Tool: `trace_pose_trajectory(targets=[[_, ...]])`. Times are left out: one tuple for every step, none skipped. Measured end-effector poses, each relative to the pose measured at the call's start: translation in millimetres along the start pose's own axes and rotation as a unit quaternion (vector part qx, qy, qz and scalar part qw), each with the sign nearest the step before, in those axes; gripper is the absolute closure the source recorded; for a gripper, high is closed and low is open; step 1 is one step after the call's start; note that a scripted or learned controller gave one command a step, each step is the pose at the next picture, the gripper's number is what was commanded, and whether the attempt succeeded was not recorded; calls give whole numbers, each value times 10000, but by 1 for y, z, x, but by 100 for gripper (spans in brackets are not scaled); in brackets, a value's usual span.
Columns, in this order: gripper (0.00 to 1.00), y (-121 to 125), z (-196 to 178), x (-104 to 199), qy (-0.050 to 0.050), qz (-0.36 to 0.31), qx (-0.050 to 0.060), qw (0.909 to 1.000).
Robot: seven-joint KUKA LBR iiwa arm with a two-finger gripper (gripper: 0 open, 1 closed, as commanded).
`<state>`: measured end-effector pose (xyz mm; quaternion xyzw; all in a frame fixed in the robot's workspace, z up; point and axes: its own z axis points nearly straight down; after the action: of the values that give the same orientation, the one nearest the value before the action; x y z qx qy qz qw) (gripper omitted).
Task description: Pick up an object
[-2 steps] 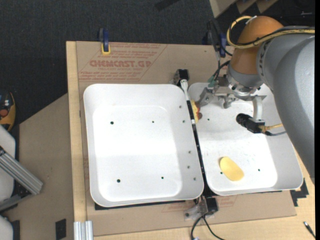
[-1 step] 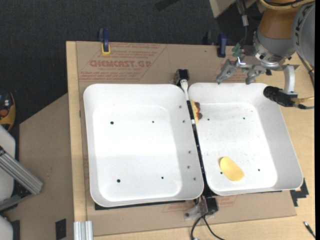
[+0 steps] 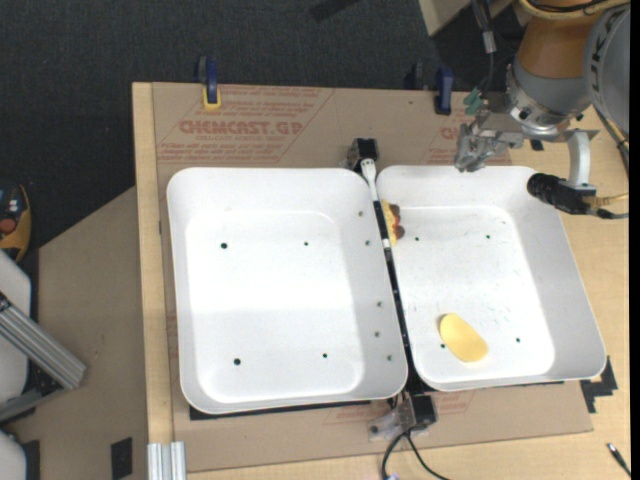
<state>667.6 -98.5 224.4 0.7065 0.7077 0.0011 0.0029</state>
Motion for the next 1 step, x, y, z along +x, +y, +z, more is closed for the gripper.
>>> trace_pose_trajectory(targets=[[100, 2, -131, 41, 10, -20, -60, 10000]])
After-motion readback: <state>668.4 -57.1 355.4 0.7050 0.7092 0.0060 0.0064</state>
